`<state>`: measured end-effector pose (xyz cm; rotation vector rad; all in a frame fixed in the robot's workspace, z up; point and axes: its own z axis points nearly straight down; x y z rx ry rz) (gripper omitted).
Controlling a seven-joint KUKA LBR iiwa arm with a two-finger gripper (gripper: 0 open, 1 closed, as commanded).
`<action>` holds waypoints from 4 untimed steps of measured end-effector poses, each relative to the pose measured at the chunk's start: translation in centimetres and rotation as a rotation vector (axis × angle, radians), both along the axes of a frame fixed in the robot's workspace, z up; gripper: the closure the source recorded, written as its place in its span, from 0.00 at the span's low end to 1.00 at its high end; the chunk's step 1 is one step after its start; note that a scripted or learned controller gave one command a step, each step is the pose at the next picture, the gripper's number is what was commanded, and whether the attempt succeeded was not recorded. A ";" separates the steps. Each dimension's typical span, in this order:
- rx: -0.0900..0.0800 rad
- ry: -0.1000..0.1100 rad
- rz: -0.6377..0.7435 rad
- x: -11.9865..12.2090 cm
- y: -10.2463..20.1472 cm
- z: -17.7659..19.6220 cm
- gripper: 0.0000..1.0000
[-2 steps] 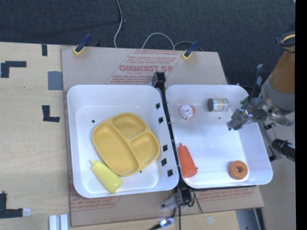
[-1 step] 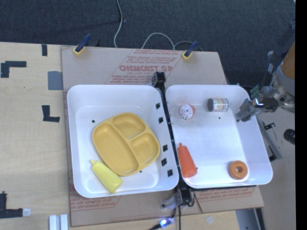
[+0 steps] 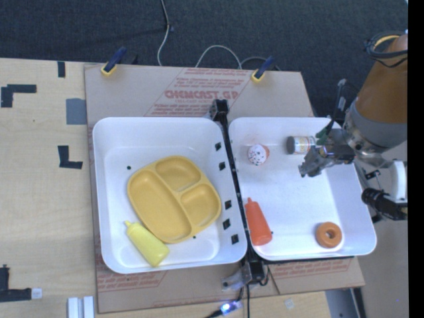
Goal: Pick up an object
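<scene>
The grey arm with its orange band reaches in from the right; its gripper (image 3: 310, 167) hangs over the right white bin (image 3: 291, 244), beside a small clear jar (image 3: 301, 144).

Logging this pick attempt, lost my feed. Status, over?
Gripper low over right bin, grip state unclear. Small jar just beside it, not held. Spotted ball, donut, orange bottle clear of it.

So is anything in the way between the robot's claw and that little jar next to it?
No, nothing visible sits between them. The gripper hangs just right of and below the small jar in the right bin. The spotted ball lies on the jar's far left side.
</scene>
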<state>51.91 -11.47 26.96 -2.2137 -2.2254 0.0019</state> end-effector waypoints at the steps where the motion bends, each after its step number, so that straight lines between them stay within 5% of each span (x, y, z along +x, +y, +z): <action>1: 0.001 0.000 0.002 -0.7 6.0 -0.2 1.00; 4: 0.000 0.001 0.001 -1.9 21.6 -2.8 1.00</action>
